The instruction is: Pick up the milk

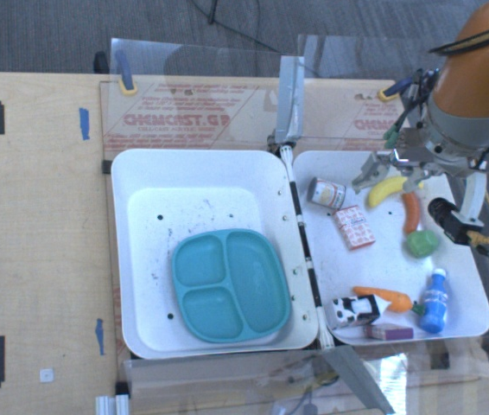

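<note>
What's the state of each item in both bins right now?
Milk carton: lying on its side, right bin's near edge, not gripped.
Can: tipped on its side.
Blue bottle: lying down.
Banana: flat, just below the gripper.
Teal tray: flat in the left bin, compartments bare.
</note>
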`<state>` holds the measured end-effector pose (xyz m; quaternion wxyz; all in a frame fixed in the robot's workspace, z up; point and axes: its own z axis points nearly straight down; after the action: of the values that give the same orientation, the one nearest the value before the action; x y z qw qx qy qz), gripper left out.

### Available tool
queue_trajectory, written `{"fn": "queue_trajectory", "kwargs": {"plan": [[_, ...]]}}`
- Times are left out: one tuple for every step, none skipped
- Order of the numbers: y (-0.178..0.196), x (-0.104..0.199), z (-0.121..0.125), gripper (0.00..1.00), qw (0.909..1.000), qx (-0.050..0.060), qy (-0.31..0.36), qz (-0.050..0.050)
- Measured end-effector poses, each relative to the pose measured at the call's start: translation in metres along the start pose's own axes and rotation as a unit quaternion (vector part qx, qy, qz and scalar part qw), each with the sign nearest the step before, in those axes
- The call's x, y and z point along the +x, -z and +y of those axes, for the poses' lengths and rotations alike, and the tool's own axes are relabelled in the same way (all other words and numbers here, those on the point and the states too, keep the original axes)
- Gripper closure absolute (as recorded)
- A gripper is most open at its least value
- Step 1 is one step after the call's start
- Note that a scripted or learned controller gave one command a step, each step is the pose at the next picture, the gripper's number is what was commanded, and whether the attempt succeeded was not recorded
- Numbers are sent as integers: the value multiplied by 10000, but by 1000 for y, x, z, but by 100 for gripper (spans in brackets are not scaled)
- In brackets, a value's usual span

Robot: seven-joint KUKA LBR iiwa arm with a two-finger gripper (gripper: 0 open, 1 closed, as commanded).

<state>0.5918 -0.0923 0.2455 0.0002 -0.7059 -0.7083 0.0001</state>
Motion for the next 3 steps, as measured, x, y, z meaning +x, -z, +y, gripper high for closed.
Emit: {"fn": "queue_trajectory", "kwargs": {"plan": [[-83,-7,-113,0,9947,1,1027,3],[54,11,-54,0,9997,-13,248,-6],[-50,-25,-113,0,9998,3,210,0]]}}
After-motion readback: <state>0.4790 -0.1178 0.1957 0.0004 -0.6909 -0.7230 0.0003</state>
